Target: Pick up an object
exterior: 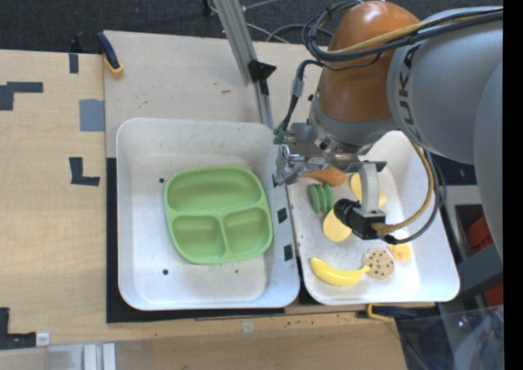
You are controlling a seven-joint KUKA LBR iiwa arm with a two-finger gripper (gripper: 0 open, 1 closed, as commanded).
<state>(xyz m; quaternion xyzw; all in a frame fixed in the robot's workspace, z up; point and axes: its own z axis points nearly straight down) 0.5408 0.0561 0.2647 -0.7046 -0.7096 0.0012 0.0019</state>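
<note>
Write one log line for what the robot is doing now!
gripper: over right bin, near orange toy | banana: lying in bin | green tray: left bin

One marking was legible: large pale raised letters on the grey arm link [445, 74], running vertically near its joint with the orange band [364, 37]. "UK" could be made out, apparently part of a longer brand name, the rest cut off by the curve of the casing. No other text, labels or numbers could be read on the bins, objects or surface.
</note>
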